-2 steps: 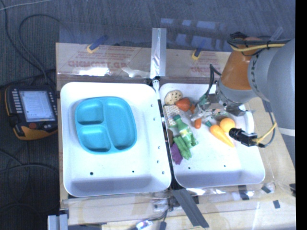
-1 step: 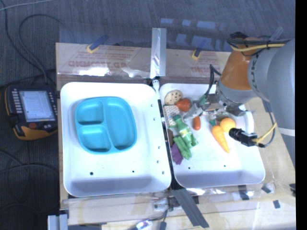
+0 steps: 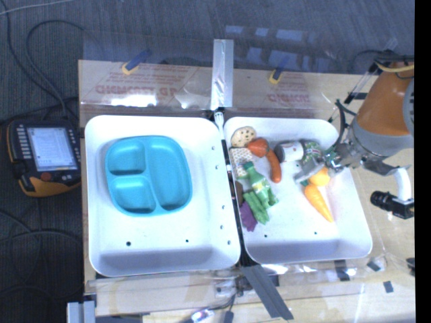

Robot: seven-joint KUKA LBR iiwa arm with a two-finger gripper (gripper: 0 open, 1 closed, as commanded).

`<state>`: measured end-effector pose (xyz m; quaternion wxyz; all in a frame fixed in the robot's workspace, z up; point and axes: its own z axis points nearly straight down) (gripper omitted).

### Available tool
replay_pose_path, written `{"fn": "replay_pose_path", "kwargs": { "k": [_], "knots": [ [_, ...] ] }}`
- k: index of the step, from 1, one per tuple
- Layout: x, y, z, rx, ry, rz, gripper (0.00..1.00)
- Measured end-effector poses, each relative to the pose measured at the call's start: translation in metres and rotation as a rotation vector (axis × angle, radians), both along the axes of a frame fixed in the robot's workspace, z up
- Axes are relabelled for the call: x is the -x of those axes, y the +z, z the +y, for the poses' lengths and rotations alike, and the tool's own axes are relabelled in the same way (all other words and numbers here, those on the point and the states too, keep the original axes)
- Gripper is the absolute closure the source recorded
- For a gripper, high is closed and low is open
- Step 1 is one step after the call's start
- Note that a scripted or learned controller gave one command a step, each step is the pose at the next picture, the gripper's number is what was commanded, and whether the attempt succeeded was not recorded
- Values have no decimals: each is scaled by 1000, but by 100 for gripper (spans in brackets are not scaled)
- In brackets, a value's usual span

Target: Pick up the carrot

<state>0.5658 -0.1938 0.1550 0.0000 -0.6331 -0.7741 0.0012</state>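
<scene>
The carrot (image 3: 320,198) lies in the right bin (image 3: 350,241), near its right wall, with the pointed tip toward the front and a yellow-orange thick end toward the back. My gripper (image 3: 314,167) reaches in from the right and hovers just over the carrot's thick end, touching or almost touching it. The grey arm with its orange band (image 3: 381,110) stands above the bin's back right corner. Nothing visibly lifts the carrot off the bin floor.
The right bin also holds a cookie (image 3: 243,136), a red piece (image 3: 258,147), an orange sausage (image 3: 275,167), a white cup (image 3: 291,151), green leaves (image 3: 258,188) and a purple piece (image 3: 246,215). A blue divided plate (image 3: 147,173) lies in the left bin (image 3: 161,254).
</scene>
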Motion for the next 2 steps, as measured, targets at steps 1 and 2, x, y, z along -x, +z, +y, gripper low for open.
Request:
{"fn": "replay_pose_path", "kwargs": {
  "k": [1,2],
  "knots": [
    [32,36,-30,0,-340,0,0],
    [16,-59,-11,-6,-259,-4,0]
  ]
}}
